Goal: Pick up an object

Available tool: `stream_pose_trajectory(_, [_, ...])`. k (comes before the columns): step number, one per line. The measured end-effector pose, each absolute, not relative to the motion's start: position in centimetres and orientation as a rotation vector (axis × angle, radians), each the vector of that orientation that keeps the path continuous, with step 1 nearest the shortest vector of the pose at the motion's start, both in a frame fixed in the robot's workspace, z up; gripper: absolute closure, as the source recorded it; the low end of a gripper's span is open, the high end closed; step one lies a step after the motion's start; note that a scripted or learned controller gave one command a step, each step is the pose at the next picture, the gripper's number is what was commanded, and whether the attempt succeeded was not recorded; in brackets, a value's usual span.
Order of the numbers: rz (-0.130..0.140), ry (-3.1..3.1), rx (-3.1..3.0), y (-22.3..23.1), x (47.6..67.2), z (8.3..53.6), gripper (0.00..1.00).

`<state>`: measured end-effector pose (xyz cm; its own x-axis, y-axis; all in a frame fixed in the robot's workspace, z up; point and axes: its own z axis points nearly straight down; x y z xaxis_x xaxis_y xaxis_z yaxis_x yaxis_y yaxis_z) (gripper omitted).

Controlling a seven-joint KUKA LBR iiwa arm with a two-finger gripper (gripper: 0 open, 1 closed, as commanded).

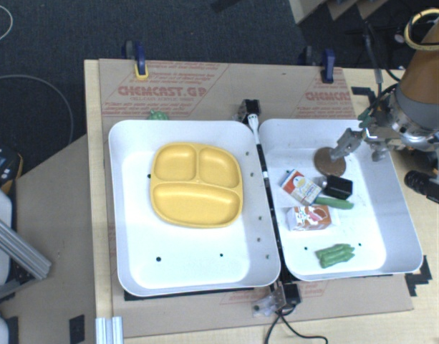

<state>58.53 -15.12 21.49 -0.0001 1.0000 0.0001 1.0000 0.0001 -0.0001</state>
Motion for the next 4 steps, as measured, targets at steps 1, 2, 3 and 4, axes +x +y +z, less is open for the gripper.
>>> stream_pose_trajectory(1, [-0.019, -2.24, -2.223, -10.2, 58.8, 35.6, 0.0])
stream_pose_trajectory(2, [-0.003, -2.228, -2.222, -10.5, 58.7, 35.7, 1.0])
stream_pose_trajectory(3, [-0.01, -2.233, -2.217, -3.7, 57.5, 40.3, 1.0])
stream_pose_trajectory(4, [-0.01, -2.23, -2.223, -2.3, 55.2, 48.8, 1.0])
